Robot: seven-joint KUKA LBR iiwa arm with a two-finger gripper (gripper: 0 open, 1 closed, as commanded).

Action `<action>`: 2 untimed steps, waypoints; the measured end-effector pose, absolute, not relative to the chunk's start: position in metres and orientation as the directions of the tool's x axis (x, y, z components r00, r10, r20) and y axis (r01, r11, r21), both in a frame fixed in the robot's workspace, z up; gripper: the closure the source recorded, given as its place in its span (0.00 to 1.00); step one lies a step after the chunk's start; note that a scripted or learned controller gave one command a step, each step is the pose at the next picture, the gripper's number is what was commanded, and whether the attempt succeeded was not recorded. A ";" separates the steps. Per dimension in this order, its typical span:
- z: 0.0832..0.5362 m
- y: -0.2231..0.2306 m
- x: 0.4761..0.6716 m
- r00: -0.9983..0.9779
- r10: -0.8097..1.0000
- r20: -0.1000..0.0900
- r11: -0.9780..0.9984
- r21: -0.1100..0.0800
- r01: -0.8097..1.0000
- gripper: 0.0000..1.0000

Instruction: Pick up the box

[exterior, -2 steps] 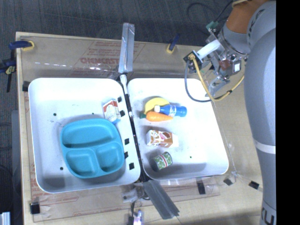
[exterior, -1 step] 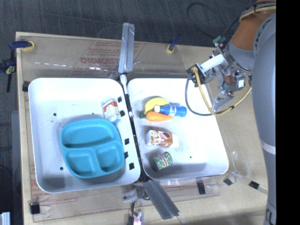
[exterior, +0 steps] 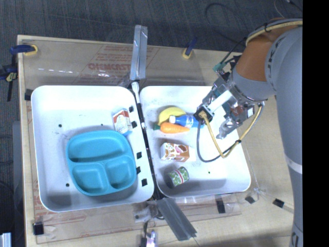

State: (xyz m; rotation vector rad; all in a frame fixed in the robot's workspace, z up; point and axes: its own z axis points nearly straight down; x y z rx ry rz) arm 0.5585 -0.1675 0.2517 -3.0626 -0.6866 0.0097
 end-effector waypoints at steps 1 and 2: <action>0.202 -0.191 0.530 0.889 0.458 -0.004 -0.889 -0.004 0.458 0.00; 0.212 -0.191 0.531 0.886 0.464 -0.006 -0.886 -0.004 0.464 1.00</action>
